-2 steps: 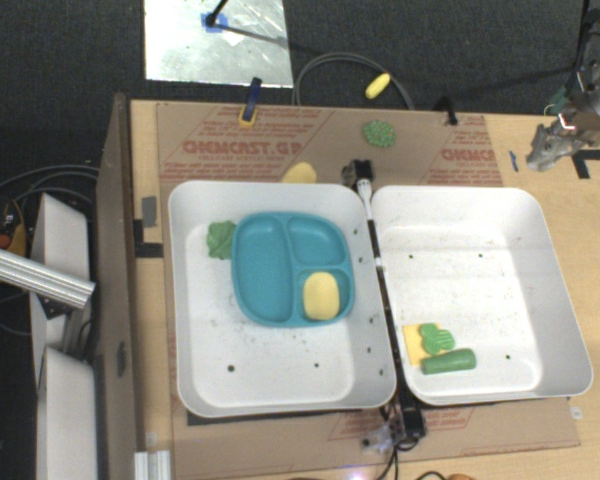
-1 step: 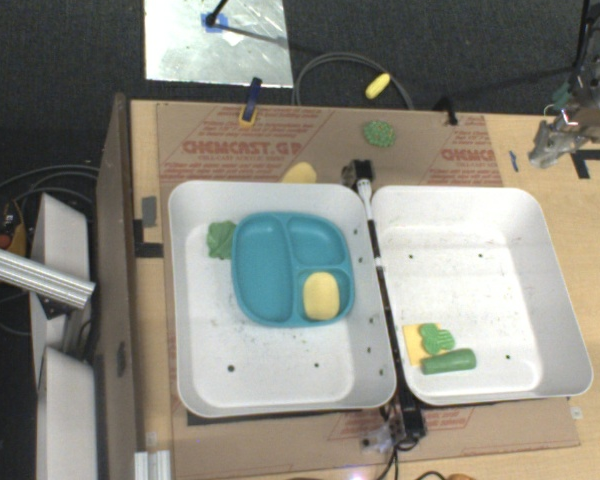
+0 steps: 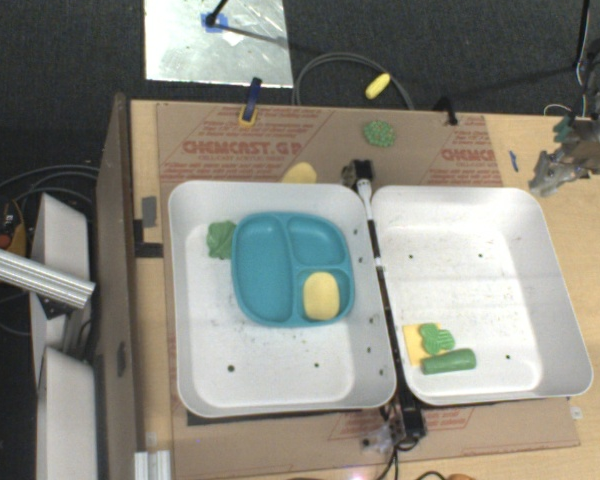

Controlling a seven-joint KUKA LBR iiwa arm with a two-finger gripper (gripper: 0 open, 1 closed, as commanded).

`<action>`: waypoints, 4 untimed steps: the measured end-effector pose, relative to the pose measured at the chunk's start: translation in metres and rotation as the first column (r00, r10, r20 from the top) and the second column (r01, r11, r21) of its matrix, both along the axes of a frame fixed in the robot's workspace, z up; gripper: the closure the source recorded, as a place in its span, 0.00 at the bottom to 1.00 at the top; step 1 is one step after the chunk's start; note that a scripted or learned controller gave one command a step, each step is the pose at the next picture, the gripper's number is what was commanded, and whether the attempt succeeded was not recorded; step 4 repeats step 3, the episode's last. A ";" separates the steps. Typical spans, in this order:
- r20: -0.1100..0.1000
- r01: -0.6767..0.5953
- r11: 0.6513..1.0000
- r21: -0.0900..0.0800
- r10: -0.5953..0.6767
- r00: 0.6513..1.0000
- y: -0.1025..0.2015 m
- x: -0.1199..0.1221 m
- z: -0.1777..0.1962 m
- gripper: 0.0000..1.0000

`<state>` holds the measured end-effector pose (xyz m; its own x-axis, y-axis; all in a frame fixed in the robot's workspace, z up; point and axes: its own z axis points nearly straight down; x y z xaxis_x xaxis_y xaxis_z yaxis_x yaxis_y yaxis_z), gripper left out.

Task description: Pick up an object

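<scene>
Starting at the left: a white bin (image 3: 195, 298) holding a teal divided plate (image 3: 280, 268) near its centre. A yellow rounded item (image 3: 321, 295) lies in the plate's lower-right compartment; the other compartments show bare teal. A small green leafy piece (image 3: 220, 239) rests on the bin floor, touching the plate's left rim.

Behind this bin, on the brown board, a pale yellow piece (image 3: 300, 174) sits just beyond the bin's far edge, and a green knobbly item (image 3: 380, 133) lies farther back. A yellow capsule-shaped item (image 3: 378, 86) lies off the board beside a dark cable.

Next, the right-hand white bin (image 3: 480, 238), touching the first along a shared edge. Its contents cluster at the near left corner — a yellow flat piece (image 3: 413, 341), a small green leafy piece (image 3: 439, 339) lying over it, and a green cylinder (image 3: 449, 362) just in front, touching both.

Far right, upper edge: the gripper (image 3: 557, 172), outside both bins, well apart from every item — blurred, so its spread cannot be told, and nothing shows between its fingers.
</scene>
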<state>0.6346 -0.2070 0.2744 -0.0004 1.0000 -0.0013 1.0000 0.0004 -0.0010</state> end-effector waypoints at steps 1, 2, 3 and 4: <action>0.007 -0.005 1.000 -0.002 0.005 1.000 0.007 0.036 0.000 1.00; 0.001 0.000 1.000 0.000 0.000 1.000 0.000 -0.010 -0.007 1.00; 0.009 -0.008 1.000 0.000 0.008 1.000 0.028 0.037 0.013 1.00; 0.009 -0.008 1.000 0.000 0.008 1.000 0.028 0.037 0.013 1.00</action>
